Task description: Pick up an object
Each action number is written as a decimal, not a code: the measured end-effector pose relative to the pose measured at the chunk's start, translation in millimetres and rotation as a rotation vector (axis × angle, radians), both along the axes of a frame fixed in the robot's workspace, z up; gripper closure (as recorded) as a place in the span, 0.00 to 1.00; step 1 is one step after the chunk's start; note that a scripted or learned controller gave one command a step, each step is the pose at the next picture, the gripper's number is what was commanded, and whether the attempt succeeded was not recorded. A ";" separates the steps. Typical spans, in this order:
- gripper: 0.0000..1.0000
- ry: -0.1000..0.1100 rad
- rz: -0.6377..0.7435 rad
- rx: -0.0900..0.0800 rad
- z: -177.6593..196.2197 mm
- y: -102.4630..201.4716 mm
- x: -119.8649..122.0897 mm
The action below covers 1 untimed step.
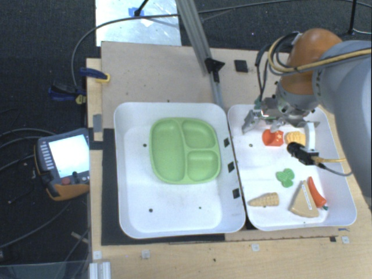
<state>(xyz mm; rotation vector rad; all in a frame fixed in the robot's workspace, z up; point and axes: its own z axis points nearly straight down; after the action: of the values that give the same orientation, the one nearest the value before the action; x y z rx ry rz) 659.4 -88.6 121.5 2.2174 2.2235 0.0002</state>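
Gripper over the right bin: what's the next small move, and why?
Probably a short straight descent onto the orange-red toy. The gripper sits at the far end of the right bin, just above that toy and the yellow piece beside it, and nothing shows between its fingers. The green piece, cone and wedge lie nearer the camera, farther off.

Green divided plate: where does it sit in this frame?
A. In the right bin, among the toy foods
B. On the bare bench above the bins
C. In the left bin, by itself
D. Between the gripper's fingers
C. The green divided plate lies flat in the left bin, while the toy foods, such as the green piece and the cone, lie in the right bin.
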 end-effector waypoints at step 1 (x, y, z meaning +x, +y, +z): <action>1.00 -0.003 -0.001 0.000 11.9 0.0 0.8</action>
<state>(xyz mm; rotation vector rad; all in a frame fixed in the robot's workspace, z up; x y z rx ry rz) 660.2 -88.6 133.4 2.2171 2.2211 0.0040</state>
